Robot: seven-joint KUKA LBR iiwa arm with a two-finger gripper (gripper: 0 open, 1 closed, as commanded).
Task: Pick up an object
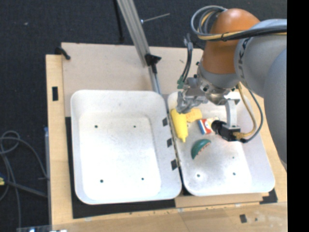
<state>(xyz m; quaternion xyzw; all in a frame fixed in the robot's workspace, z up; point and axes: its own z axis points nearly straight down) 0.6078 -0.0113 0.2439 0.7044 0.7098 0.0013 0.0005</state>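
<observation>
My gripper (185, 103) hangs over the far left corner of the right bin (251, 178), under the orange band of the arm. Directly below and in front of it lies a yellow object (180, 124), stretched along the bin's left wall; its top end meets the gripper's tip, and I cannot tell whether it is held. To its right is a small red, white and blue item (205, 125). A green wedge-shaped object (200, 148) rests nearer the front.
The left bin (82, 110) stands beside the right one, their walls touching. A slanted metal rail (137, 30) rises behind the bins. A black cable end (227, 131) hangs off the arm above the right bin.
</observation>
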